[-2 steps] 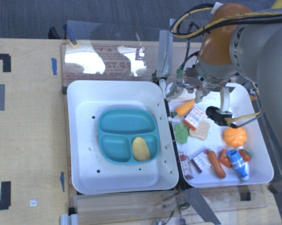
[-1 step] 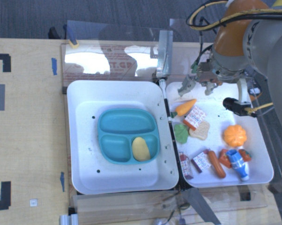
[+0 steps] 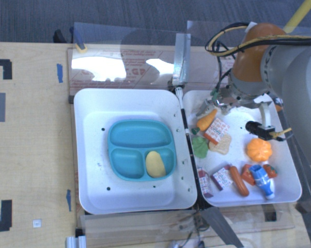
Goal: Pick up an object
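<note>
Seen from above at a slant, a pale wooden worktop carries two shallow white bins side by side.

The grey arm comes in from the right and bends downward over the rear of the right bin. Its orange band sits high, just above the wrist. The wrist points down and to the left, which puts the hand low over the bin's rear left corner, close to the wall shared with the left bin. The hand is small and cluttered here, and I cannot tell whether it is spread apart or closed together.

Just below the hand, an orange carrot lies tilted on the bin floor. It is too close to the hand for me to say whether the two touch. A red and white packet lies against the carrot's lower side, with a pale cracker and a green leaf below it.

Further right in the same bin sits a round orange fruit. Along the front edge are a red sausage, a blue bottle and a small packet.

The left bin holds a blue divided tray. A yellow oval fruit rests in the tray's lower right compartment, well apart from the arm.
</note>
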